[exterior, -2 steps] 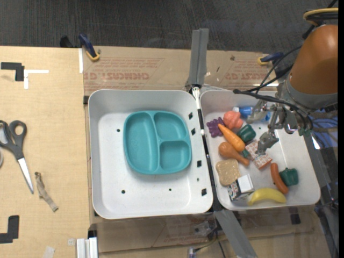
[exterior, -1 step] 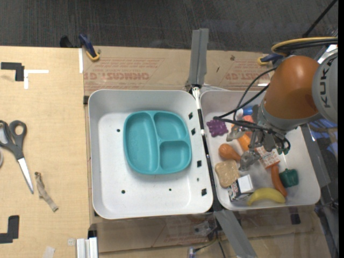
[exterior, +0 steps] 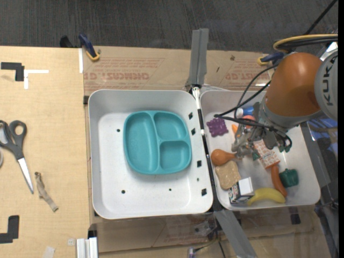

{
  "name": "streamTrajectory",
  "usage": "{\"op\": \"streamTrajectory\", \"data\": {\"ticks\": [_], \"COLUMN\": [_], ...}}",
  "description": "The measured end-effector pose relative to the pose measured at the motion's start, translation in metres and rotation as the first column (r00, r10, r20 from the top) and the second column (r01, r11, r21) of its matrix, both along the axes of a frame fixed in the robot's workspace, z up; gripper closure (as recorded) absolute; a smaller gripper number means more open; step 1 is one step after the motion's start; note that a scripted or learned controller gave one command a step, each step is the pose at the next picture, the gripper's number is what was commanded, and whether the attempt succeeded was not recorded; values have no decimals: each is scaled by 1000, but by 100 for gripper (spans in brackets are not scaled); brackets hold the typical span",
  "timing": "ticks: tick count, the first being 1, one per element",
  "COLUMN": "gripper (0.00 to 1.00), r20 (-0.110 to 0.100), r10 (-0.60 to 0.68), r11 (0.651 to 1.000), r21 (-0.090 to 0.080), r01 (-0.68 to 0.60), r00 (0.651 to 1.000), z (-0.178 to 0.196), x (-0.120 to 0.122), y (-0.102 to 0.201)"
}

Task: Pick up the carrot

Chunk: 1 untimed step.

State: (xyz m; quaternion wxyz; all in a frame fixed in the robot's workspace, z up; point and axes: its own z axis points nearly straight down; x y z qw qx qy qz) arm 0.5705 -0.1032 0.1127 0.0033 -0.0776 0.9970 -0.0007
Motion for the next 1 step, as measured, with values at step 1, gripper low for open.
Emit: {"op": "streamTrajectory", "data": {"ticks": [1], "gripper": [100], "r20": [-2], "r10": [-246], "r11": [969], "r21": [2], "r01": [246], "r00": [969], "z": [80], "x": [-2], "y": [57]}}
